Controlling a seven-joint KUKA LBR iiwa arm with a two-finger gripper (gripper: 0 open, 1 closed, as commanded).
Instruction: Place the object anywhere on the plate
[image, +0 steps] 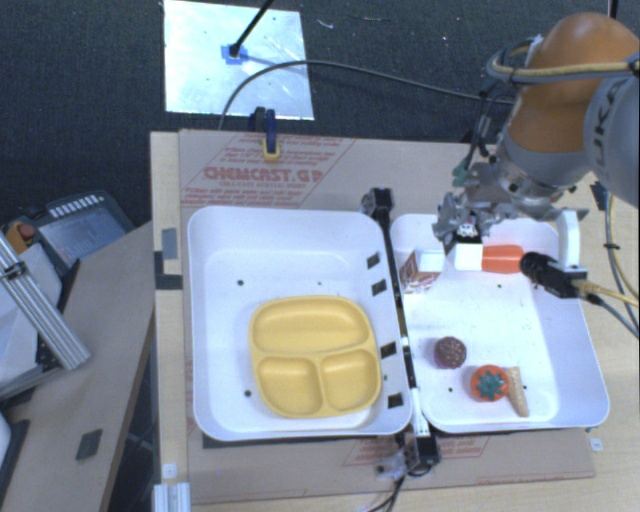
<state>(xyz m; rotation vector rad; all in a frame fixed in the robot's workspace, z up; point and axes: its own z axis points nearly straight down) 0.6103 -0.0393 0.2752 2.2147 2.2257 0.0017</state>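
One yellow plate (314, 357), left bin (215, 250). Right bin (575, 345): one box (420, 270), ball (450, 351), carrot (498, 384), orange-white block (487, 258) beneath my gripper (462, 228); grip state unclear.

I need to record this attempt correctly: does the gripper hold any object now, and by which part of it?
It cannot be told. The gripper is low in the right bin, directly over a white block beside an orange piece, but no object visibly sits between its fingers.

Left bin (215, 300): occupied only by the yellow plate (315, 355), open from above.
Bin divider (392, 300): black clips raised between bins.
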